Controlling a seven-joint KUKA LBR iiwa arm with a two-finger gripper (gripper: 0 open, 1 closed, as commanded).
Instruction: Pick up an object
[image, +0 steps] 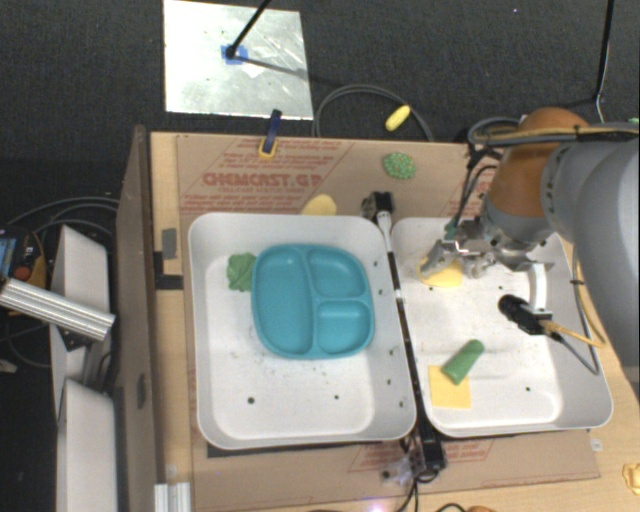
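Observation:
My gripper (447, 258) hangs low over the far left part of the right bin (570, 400). A small yellow object (446, 279) lies right beneath it, touching or nearly touching the tip. Nearer the front of that bin, a green cylinder (463, 360) rests partly on a flat yellow square (449, 388). In the left bin (220, 400) sits a blue divided plate (310, 300), with a small green leafy piece (240, 270) against its left edge.
Behind the bins, on the cardboard, lie a yellow piece (320, 205) at the left bin's far rim, a green round piece (400, 165) and a small yellow object (398, 118). The grey arm (590, 200) covers the right bin's far right corner.

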